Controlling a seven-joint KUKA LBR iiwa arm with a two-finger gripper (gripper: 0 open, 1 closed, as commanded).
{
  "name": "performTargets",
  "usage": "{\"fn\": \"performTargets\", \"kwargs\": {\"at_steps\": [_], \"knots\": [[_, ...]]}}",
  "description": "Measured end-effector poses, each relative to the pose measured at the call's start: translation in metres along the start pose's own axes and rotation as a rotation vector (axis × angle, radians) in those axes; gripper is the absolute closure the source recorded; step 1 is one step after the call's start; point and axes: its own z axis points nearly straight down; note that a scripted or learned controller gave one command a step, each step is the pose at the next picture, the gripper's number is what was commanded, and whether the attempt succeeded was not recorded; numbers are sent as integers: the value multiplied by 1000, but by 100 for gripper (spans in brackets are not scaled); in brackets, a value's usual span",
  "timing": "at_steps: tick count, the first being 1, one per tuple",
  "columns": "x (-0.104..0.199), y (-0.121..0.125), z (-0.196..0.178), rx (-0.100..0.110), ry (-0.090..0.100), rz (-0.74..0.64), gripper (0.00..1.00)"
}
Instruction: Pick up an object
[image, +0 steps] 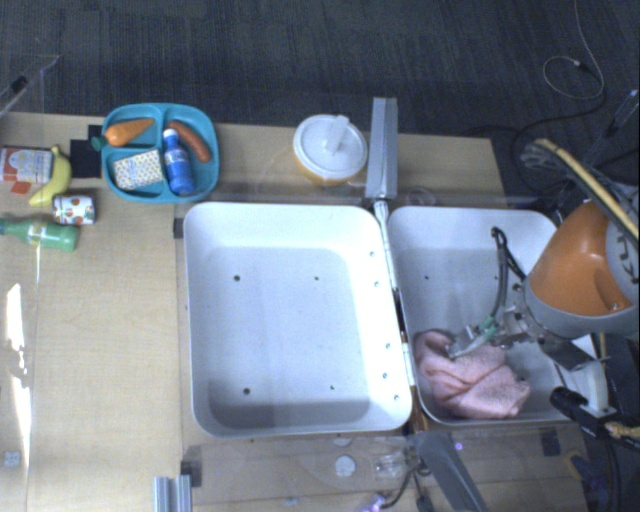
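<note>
A crumpled pink cloth (474, 384) lies in the near part of the right bin (447, 256). My gripper (464, 347) reaches in from the right, low over the cloth's upper edge and pointing left. Its tip sits right at the cloth, but contact is not clear. The orange band and grey wrist (572, 274) hang over the bin's right side and hide that part of it.
The left bin (280, 300) stands beside the right one, with a metal post (380, 150) behind the gap between them. On the bench at back left are a blue divided tray (160, 152) of toy food, a white lidded cup (330, 147), a banana, a can and a green bottle.
</note>
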Motion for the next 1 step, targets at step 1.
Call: {"fn": "performTargets", "kwargs": {"at_steps": [1], "knots": [[-22, -4, 13, 11, 10, 4, 0]]}}
